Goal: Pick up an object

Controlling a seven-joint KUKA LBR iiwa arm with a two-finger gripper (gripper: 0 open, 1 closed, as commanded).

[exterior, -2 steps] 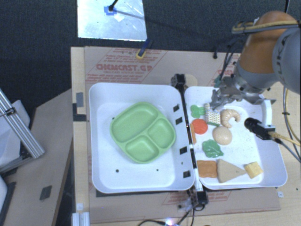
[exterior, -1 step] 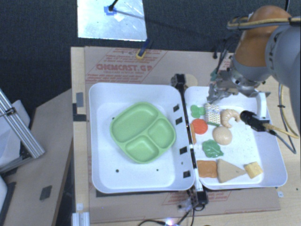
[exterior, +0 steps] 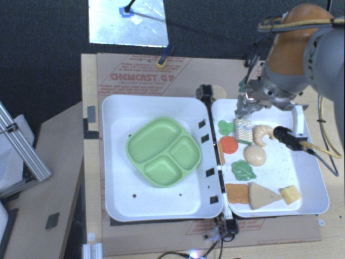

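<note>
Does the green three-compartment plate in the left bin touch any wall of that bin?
Apart. The camera view shows the green three-compartment plastic plate lying on the floor of the left white bin, with bare white floor visible all around it.

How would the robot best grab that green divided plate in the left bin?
Probably by the rim of the green divided plate, from straight above, one finger inside a compartment and one outside. It lies flat and looks too broad to span; its near-right edge has open bin floor beside it.
</note>
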